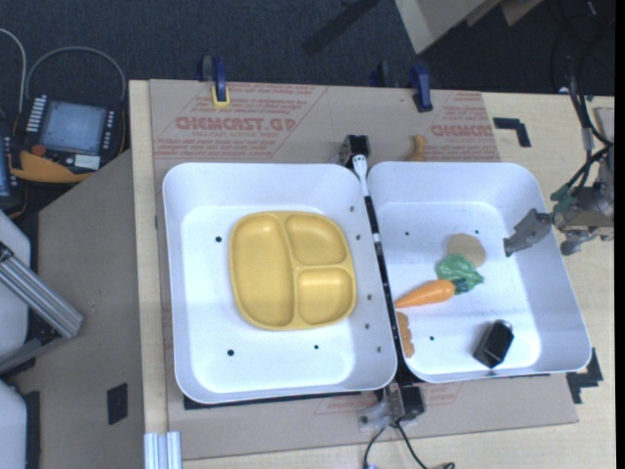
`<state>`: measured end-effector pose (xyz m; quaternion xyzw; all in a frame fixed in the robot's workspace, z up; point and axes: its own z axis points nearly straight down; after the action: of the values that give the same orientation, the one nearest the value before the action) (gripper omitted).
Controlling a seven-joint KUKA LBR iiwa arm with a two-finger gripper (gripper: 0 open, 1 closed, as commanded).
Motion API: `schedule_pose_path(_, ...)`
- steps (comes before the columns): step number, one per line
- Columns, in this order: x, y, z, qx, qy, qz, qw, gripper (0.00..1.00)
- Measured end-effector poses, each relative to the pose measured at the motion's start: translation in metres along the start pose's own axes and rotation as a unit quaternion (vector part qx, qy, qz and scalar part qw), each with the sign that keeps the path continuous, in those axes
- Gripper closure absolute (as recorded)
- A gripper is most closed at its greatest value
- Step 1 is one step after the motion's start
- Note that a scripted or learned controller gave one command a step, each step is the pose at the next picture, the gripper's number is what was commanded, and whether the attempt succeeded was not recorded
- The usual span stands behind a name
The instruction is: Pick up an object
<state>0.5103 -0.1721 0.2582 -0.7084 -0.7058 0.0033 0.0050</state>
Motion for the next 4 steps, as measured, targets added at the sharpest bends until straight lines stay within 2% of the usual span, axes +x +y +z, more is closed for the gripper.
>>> schedule_pose_path(1,0.001,0.002,-0.006,-0.006,-0.002,-0.002,1.0,0.0)
schedule_pose_path(2,0.003,-0.003,0.056,-0.003,0.0,-0.002,1.0,0.0)
schedule_pose_path(4,0.003,-0.005,0.173,-0.003,0.0,-0.002,1.0,0.0)
